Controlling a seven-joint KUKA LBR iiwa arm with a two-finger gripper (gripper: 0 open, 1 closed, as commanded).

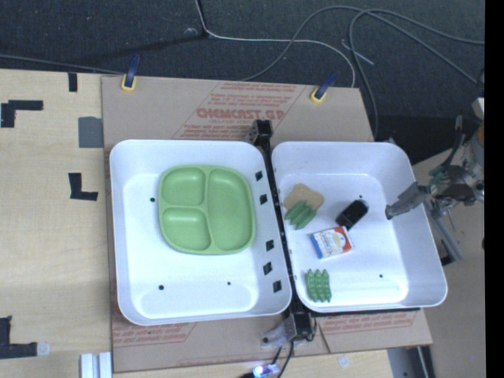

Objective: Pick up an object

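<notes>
The right bin (pixel 394 160) holds four small things: a tan and green piece (pixel 302 204) near the divider, a black block (pixel 351 213) in the middle, a small carton (pixel 331 242) just below it, and a green studded piece (pixel 318 285) near the front wall. The left bin (pixel 130 235) holds a green divided plate (pixel 207 209).

The black block is judged the likeliest target, being nearest the claw (pixel 402 203), which sits at the right bin's right rim, apart from everything in it. The block looks short, dark and rounded at the ends, lying at a slant. It is judged to be light and stiff, perhaps slightly slick; it would best be taken across its narrow width, at its middle.

The carton, white with blue and red print, is probably light and easily crushed, so a gentle hold across its short sides would suit it.

Whether the claw is wide or narrow cannot be told; nothing is seen held in it.
</notes>
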